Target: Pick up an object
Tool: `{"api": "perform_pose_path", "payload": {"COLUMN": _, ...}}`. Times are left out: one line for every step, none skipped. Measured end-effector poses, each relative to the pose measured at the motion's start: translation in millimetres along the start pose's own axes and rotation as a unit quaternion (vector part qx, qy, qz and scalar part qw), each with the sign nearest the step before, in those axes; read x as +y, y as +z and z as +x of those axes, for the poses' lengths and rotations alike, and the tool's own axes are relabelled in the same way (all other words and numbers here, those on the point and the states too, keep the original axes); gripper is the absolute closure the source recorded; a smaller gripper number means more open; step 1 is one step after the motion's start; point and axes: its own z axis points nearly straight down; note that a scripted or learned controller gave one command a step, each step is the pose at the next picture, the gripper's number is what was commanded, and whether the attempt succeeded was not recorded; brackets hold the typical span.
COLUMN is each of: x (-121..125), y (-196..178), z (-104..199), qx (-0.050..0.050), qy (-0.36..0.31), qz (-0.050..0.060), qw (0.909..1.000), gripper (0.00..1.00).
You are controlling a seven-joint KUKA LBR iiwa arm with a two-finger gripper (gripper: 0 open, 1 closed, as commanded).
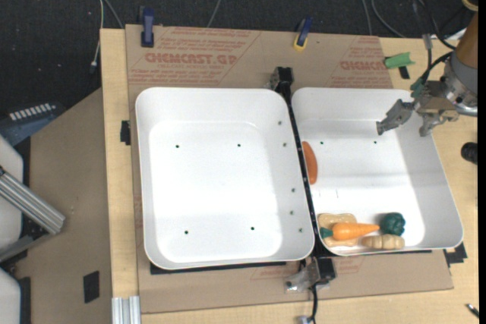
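I see the grey two-finger gripper [410, 117] over the right shallow white plastic bin's [425, 186] far right corner, jaws spread apart with nothing between them. An orange-red sausage-shaped toy [310, 162] lies against that bin's left wall. At its near edge cluster an orange plastic carrot [354, 231], a dark green lumpy toy [392, 223] and a beige peanut-shaped piece [382, 242]. The left shallow white plastic bin [220, 178] sits alongside.

Even, bright overhead light falls on the scene, and the two white bins [220, 106] come close to washing out, their inner walls showing only faint grey shading. Shadows are soft and short, thin along the bin rims on the worktop [228, 57]. Focus is slightly soft throughout, with fine detail smeared.
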Motion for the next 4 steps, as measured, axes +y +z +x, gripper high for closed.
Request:
{"api": "perform_pose_path", "payload": {"x": 1, "y": -2, "z": 0, "qx": -0.001, "qy": 0.000, "qz": -0.002, "qw": 1.0000, "gripper": 0.00}}
{"api": "perform_pose_path", "payload": {"x": -2, "y": 58, "z": 6, "qx": 0.000, "qy": -0.001, "qz": 0.000, "qw": 1.0000, "gripper": 0.00}}
{"api": "perform_pose_path", "payload": {"x": -3, "y": 101, "z": 9, "qx": 0.000, "qy": -0.001, "qz": -0.001, "qw": 1.0000, "gripper": 0.00}}
{"api": "perform_pose_path", "payload": {"x": -3, "y": 139, "z": 9, "qx": 0.000, "qy": -0.001, "qz": -0.001, "qw": 1.0000, "gripper": 0.00}}
